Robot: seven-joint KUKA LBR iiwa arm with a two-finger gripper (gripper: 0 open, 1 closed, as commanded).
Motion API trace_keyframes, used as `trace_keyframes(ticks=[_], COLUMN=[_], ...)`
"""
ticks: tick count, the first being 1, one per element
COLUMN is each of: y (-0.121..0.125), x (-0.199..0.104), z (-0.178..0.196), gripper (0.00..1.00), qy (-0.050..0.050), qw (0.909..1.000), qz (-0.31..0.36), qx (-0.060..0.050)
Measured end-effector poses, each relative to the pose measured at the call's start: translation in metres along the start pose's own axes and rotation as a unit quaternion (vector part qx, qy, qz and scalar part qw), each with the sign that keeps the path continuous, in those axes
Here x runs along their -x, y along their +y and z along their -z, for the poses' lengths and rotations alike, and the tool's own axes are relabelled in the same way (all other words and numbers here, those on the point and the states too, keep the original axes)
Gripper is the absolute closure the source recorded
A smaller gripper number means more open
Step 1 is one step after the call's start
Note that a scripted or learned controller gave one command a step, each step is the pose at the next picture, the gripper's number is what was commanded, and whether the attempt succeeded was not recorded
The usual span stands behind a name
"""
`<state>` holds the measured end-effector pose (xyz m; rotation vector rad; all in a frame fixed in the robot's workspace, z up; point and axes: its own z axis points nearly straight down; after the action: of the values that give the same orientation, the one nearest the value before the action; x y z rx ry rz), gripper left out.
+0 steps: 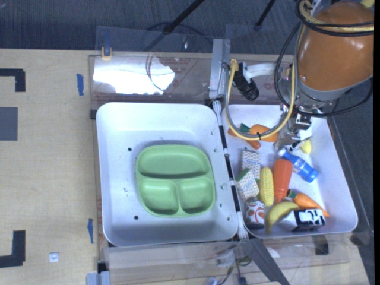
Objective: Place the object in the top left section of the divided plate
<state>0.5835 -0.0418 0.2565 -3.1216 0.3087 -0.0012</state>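
Gripper hangs low over the upper part of the right shallow white plastic bin, under the grey arm with its orange band; whether it is parted or closed cannot be told, and nothing is seen held.

Left shallow white plastic bin holds the green three-section divided plate. Its compartments look bare, top left section included.

Right bin carries the clutter: orange carrot-shaped toy, yellow corn cob, yellow banana, small blue bottle just beside the gripper, orange piece near the bin's upper wall.

Judged step: picking, not yet carrying. Which object is meant is unclear; the blue bottle and orange piece lie closest. Next move calls for a secure grasp, a lift clear of the divider, then travel left to the plate.
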Motion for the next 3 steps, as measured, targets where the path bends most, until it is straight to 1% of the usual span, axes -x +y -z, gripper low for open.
trace_keyframes(ticks=[1, 2, 3], y=[0.000, -0.038, -0.074], x=[0.000, 0.026, 0.015], z=[0.000, -0.073, -0.073], gripper=[0.00, 0.00, 0.00], qy=[0.000, -0.003, -0.002], qw=[1.0000, 1.0000, 1.0000], qz=[0.000, -0.002, -0.002], qx=[0.000, 0.002, 0.001])
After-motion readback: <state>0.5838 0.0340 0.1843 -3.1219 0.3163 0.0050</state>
